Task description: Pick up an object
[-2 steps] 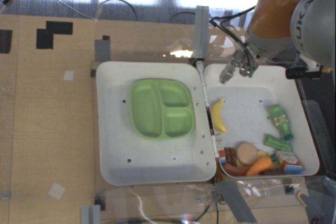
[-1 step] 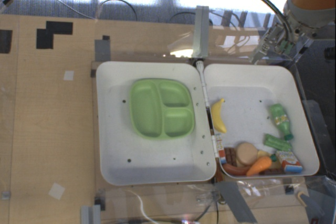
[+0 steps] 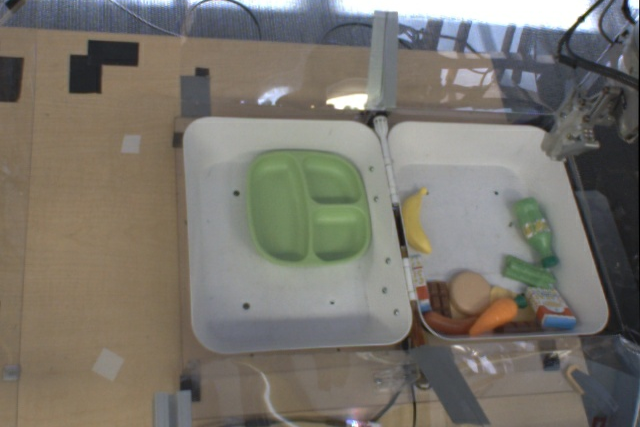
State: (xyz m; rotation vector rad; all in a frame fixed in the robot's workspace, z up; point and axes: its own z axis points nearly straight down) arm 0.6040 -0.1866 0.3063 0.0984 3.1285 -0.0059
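You've got two white bins side by side on the bench; left bin (image 3: 215, 315) holds a green divided plate (image 3: 307, 206), three compartments, lying flat near the bin's middle. Right bin (image 3: 470, 150) holds the small stuff; banana (image 3: 416, 220) lies along the left wall, just beside the divider btwn bins; green bottle (image 3: 535, 231) lies tilted near the right wall; a smaller green piece (image 3: 528, 271) sits just below it. Front of the right bin is crowded: round tan item (image 3: 470, 293), orange carrot (image 3: 494, 317) lying at a slant and touching it, dark brown piece (image 3: 439, 296) to the left, red sausage-like item (image 3: 450, 323) along the front wall, small red-and-white box (image 3: 551, 309) in the front right corner. Gripper (image 3: 572, 130) sits up over the right bin's back right corner, well apart from all objs, nothing btwn its fingers that you can see; too small and blurred to tell open or closed. Cables loop above it at frame's right edge.
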